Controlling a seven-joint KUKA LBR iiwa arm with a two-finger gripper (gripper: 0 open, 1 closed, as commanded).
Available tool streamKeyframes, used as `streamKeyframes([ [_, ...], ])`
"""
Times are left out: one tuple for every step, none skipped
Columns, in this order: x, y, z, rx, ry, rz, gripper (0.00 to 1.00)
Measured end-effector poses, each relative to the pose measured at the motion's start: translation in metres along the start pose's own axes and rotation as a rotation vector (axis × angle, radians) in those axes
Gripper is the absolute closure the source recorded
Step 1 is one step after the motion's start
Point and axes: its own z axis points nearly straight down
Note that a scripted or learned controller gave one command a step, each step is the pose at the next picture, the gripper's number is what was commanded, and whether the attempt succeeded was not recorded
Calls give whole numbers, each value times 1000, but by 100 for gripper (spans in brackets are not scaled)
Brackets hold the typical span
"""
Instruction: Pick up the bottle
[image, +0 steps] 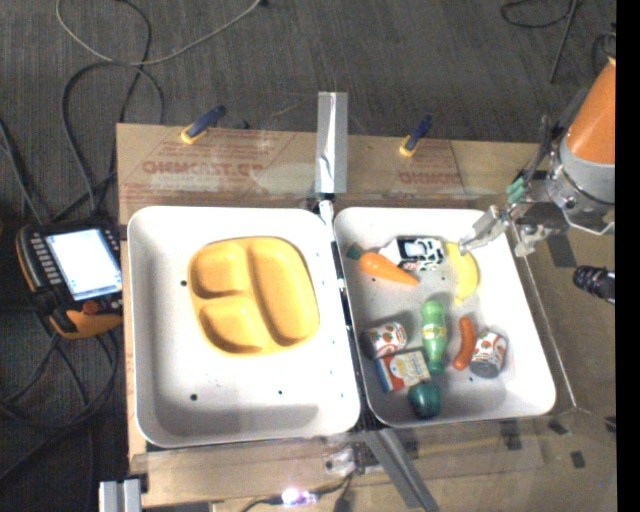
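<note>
Camera view: gripper (478, 236) hangs over the upper right part of the right bin (535, 335), arm coming in from the right edge with the orange band up top. Can't tell from here how the gripper is set. Nothing visibly in its grasp.

Bottle (433, 334), green, lies below and a bit left of the gripper, near the middle of the right bin, apart from it. Banana (466, 274), yellow, sits right under the gripper tip. Black-and-white carton (420, 250) just left of the gripper, carrot (387, 266) further left. Sausage (464, 342) just right of the bottle, small can (488, 354) beyond that. Another can (386, 338) left of the bottle, orange box (404, 370) below it, dark green item (425, 399) lower still.

Left bin (165, 380), far left of the gripper, holds a yellow divided tray (255, 293). Handheld pendant (72, 272) with lit screen on the floor past the left bin.
</note>
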Motion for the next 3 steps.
streamKeyframes([
  [6,-11,151,1,2,-166,0],
  [11,-10,190,-11,-5,-207,0],
  [11,-8,183,-13,-3,-208,100],
])
